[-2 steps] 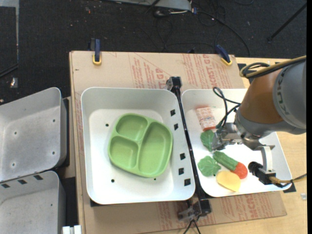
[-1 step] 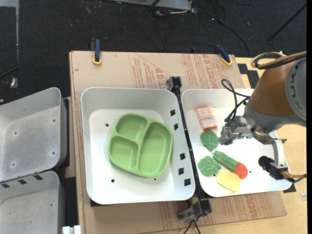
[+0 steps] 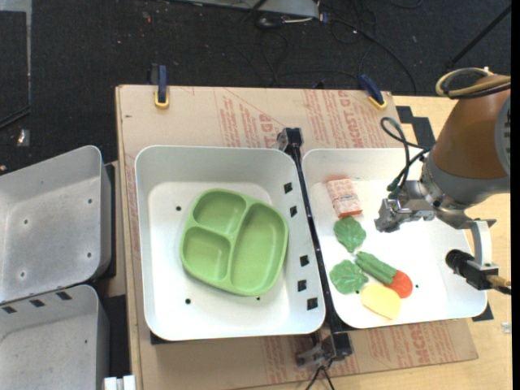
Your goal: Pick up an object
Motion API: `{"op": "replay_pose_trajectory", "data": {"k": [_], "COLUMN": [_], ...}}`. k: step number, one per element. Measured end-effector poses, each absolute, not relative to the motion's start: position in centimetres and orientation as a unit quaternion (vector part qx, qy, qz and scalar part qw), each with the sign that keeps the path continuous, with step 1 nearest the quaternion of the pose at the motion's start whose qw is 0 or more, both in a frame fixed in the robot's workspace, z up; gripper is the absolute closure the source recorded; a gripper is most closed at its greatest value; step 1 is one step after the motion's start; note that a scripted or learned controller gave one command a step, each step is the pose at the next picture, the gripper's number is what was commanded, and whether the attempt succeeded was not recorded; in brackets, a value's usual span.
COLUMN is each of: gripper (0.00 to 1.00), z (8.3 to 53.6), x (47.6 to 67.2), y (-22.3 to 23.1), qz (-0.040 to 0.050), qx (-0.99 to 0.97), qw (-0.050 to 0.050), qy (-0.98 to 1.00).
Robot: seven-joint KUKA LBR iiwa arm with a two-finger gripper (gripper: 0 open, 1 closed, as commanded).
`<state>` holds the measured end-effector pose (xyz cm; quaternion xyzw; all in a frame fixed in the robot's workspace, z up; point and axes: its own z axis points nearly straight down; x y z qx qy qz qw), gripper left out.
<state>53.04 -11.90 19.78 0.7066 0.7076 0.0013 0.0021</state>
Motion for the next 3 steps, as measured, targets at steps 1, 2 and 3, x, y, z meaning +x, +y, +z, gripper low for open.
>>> {"op": "replay_pose_trajectory", "data": {"k": [1, 2, 3], "gripper": [1.00, 1.00, 1.00], "z": [24.9, 29.2, 28.7], "x": [53.3, 53.5, 55.0], "y": [-10.9, -10.9, -6.0], "qz": [0.0018, 0.0014, 0.0007], "qx": [0.706, 0.706, 0.704], "qw": [0.003, 0.002, 0.000], "qy": [0.708, 0.708, 0.710]}}
